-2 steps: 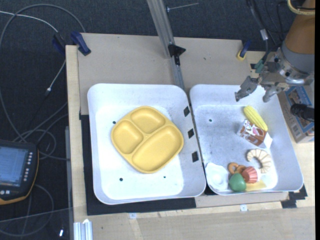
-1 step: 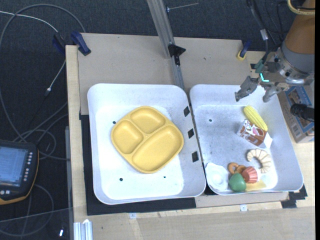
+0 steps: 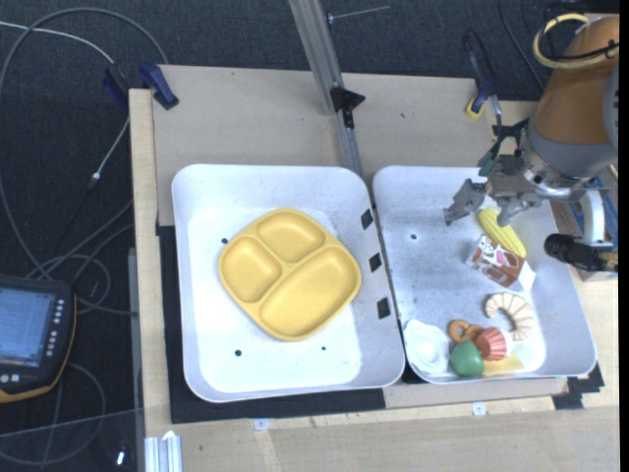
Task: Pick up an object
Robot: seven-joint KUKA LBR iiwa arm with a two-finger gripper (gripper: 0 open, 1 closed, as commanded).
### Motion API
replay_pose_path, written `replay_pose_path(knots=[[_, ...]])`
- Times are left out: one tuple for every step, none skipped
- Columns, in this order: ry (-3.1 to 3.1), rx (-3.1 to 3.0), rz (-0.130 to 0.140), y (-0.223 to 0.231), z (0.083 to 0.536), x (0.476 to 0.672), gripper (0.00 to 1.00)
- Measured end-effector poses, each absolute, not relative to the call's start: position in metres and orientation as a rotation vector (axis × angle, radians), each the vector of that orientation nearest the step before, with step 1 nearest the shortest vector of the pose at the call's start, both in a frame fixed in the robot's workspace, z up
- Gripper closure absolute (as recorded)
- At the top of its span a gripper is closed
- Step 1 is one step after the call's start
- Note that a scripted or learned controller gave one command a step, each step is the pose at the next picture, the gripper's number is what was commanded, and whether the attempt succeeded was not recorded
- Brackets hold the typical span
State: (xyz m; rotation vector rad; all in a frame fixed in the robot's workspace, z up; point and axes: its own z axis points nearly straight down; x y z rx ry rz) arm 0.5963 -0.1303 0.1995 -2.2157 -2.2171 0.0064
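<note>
The arm is reaching in over the right bin (image 3: 413,264) now, and the gripper (image 3: 488,203) is hovering above that bin's far right area, its two fingers (image 3: 462,205) splayed apart with nothing between them. So the pick is not yet made; as far as this view is showing, the whole grasp is still to come. The likeliest target is lying just below the open fingers: a yellow corn cob (image 3: 499,230), slanting toward the bin's right wall, and touching its lower end, a small printed packet (image 3: 494,261). Further toward the near right corner of the bin, the other candidates are sitting bunched together: a ring-shaped pastry (image 3: 509,315), a red piece (image 3: 490,343), a green ball (image 3: 467,360), an orange bit (image 3: 459,329) and a white cup-like thing (image 3: 426,345). Over in the left bin (image 3: 197,264), a yellow divided plate (image 3: 289,272) is resting alone near the middle, well apart from the arm. What is left, judging from this: lowering onto one item, closing on it, and lifting it clear of the bin.
</note>
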Motion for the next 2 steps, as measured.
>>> replay_pose_path(knots=[[-2.217,-2.216,0.006,-0.126,0.154,0.59,0.0],[-2.231,-2.224,-0.011,-0.127,0.112,0.592,0.0]])
